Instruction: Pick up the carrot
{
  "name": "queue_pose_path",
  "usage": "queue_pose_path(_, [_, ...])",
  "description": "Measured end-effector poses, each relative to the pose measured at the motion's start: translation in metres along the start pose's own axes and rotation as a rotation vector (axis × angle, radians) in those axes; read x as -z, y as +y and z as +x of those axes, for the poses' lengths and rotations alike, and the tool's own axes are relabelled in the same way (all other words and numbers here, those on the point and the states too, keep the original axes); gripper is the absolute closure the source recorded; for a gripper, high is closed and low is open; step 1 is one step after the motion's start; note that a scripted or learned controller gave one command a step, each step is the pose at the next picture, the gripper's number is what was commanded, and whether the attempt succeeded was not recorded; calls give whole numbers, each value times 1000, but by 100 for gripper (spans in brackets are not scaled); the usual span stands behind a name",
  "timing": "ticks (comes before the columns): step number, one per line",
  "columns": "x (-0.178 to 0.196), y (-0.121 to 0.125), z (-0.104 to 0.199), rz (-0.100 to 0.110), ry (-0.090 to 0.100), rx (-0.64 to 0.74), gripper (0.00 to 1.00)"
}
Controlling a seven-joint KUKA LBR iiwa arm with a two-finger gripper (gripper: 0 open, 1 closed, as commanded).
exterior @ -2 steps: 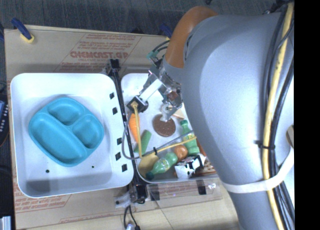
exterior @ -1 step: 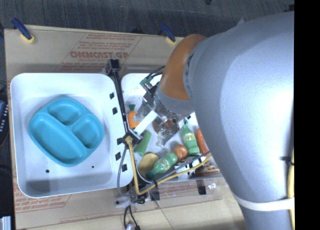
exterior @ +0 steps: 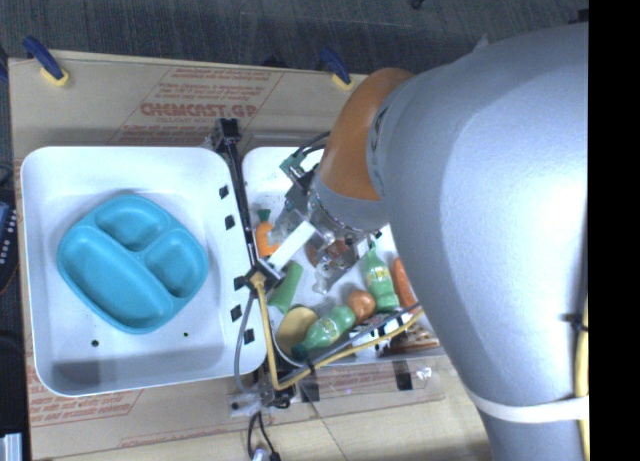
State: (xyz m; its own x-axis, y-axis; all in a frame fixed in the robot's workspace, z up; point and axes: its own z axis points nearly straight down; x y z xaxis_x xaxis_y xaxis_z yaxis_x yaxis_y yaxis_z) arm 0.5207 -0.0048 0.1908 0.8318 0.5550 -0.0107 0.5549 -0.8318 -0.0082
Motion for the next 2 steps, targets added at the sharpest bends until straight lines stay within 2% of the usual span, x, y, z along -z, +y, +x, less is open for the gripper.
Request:
queue_pose_path(1, [1,62,13,1,4,-304,0])
queue_pose_path(2, [0,35,7,4,-2,-371,0])
